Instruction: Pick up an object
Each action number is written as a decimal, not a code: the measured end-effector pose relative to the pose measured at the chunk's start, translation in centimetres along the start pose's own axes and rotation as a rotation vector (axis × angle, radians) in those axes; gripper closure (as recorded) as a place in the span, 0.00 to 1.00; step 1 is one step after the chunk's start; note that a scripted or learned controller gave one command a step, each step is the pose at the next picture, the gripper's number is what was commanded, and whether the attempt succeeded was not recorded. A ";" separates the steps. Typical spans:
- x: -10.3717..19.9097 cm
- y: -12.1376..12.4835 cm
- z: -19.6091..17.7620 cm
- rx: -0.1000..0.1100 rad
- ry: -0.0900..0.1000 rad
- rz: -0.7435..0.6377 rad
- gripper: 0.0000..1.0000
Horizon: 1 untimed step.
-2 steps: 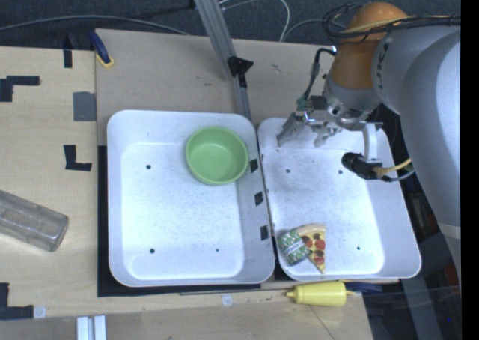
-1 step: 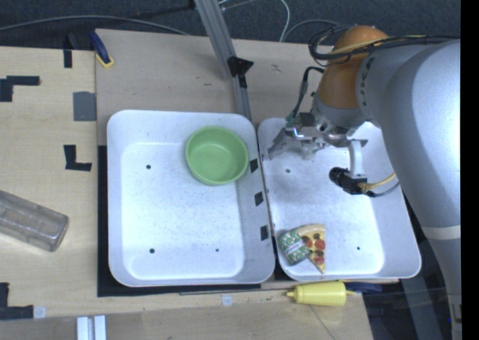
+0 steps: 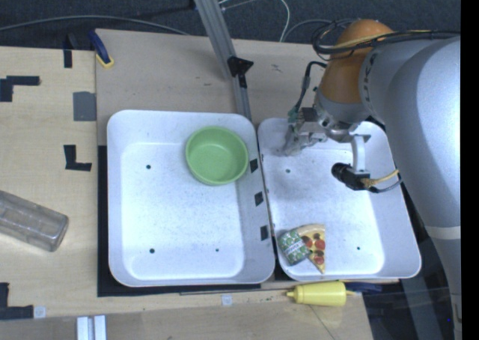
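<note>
While the gripper (image 3: pixel 292 140) hangs at the right bin's (image 3: pixel 374 256) far left corner, jaw state unclear, the pizza slice (image 3: pixel 304 246) lies well nearer the camera.

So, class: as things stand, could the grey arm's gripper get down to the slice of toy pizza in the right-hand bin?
Probably yes. The gripper hangs at the far left corner of the same white bin, and the toy pizza slice lies alone near the front left corner, with bare floor between them.
</note>
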<state>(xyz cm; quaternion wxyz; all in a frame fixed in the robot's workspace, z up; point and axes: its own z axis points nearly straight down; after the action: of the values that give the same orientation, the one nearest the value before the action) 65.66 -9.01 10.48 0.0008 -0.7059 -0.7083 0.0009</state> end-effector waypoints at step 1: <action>-0.7 -0.3 -4.7 -0.006 -0.001 0.002 1.00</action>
<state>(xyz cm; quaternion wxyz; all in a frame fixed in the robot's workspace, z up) 65.40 -9.71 15.20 -0.0014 -0.7065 -0.7077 -0.0010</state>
